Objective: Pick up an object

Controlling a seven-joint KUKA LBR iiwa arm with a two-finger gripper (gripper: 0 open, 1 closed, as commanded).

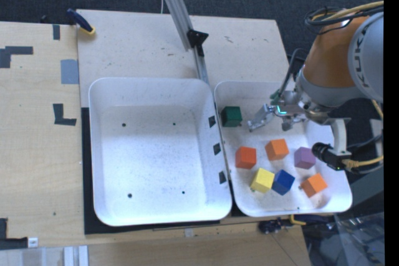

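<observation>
The right bin (336,199) holds several small cubes. A green cube (232,115) sits near its far left corner. Lower down lie an orange-red cube (245,157), an orange cube (277,149), a purple cube (304,157), a yellow cube (262,180), a blue cube (283,182) and another orange cube (315,184). My gripper (272,123) hangs over the bin's upper part, right of the green cube and above the orange cube. Its fingers are spread open with nothing between them.
The left bin (100,152) stands beside the right one, sharing a raised divider. A slanted metal rail (177,6) crosses the bench behind the bins. A black cable and connector (330,156) hang by the bin's right rim.
</observation>
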